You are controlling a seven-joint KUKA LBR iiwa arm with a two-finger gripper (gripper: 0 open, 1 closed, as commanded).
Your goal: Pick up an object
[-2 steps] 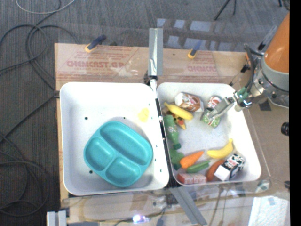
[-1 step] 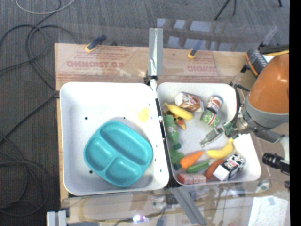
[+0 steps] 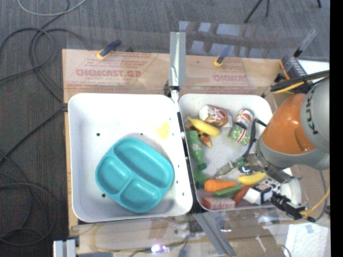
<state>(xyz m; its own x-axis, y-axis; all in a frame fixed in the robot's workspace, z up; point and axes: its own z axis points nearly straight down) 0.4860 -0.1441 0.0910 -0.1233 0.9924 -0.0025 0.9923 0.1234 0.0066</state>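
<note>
The right bin [image 3: 265, 104] holds several toy foods. A brown-labelled can [image 3: 213, 115] and a green-labelled can [image 3: 241, 127] lie at its back, with a yellow banana [image 3: 203, 126] beside them. A green cucumber-like piece [image 3: 195, 148] lies along the left wall. An orange carrot [image 3: 218, 185], a green pod [image 3: 227, 191] and a red piece [image 3: 221, 202] lie at the front. My gripper [image 3: 238, 167] is low in the bin's front right, just above the carrot, and a yellow piece [image 3: 252, 178] lies right beside it. The arm's body hides whether anything is held.
The left bin [image 3: 80, 143] holds a teal divided plate [image 3: 135, 174] and a small yellow piece [image 3: 163, 130] near its right wall. The orange and grey arm [image 3: 292, 133] covers the right bin's right side. Cardboard lies behind both bins.
</note>
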